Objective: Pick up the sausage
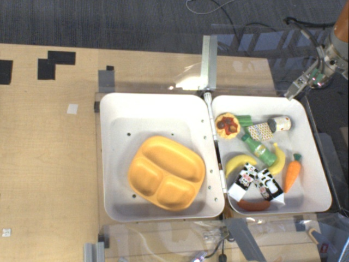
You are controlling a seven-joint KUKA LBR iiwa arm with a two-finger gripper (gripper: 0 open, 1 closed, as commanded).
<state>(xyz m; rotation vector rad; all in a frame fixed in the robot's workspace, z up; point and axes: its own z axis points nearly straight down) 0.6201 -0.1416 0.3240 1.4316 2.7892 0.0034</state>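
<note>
The gripper (301, 85) hangs above the far right corner of the right bin (319, 162); whether it is closed I cannot tell. The sausage (253, 205) lies against that bin's near wall, beneath two milk cartons (256, 183).

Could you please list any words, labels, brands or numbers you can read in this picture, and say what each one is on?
No text can be read in this view.
Milk cartons with black and white cow pattern: any print is too small to read.
Green bottle: no label legible.
Small can and patterned packet: markings are blurred.
Sausage, carrot, bananas and yellow tray: no writing seen.
</note>
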